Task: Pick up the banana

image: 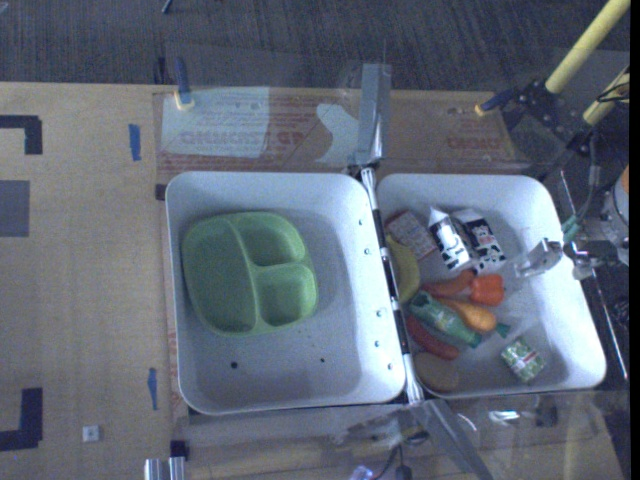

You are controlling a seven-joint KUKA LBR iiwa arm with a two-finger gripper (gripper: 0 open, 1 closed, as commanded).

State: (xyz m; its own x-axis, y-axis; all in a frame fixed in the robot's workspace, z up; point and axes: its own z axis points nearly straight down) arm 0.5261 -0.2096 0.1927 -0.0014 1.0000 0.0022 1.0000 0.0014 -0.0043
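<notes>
While the gripper (540, 258) hangs over the right bin (575, 298) at its right side, nothing shows between its fingers; whether they are open or closed I cannot tell. Arm enters from the right edge.

Banana (403, 271): lies in the right bin against its left wall, long axis running roughly along that wall, well apart from the gripper. Just above it, a pinkish packet (409, 230). Right of that, two small black-and-white cartons (466, 238), side by side; print on them too small to read.

Centre of the same bin: orange pepper (487, 289), carrot (468, 314), green bottle (438, 318) and red item (430, 338) packed close together, just right of the banana. Tan round item (437, 372) near the front wall. Small green packet (523, 359) at front right, label unreadable.

Left bin (345, 368): green divided tray (250, 271), three compartments, left of centre.

Bench (80, 268) behind the bins: clear sheet with reddish lettering, appears reversed, not legible.
</notes>
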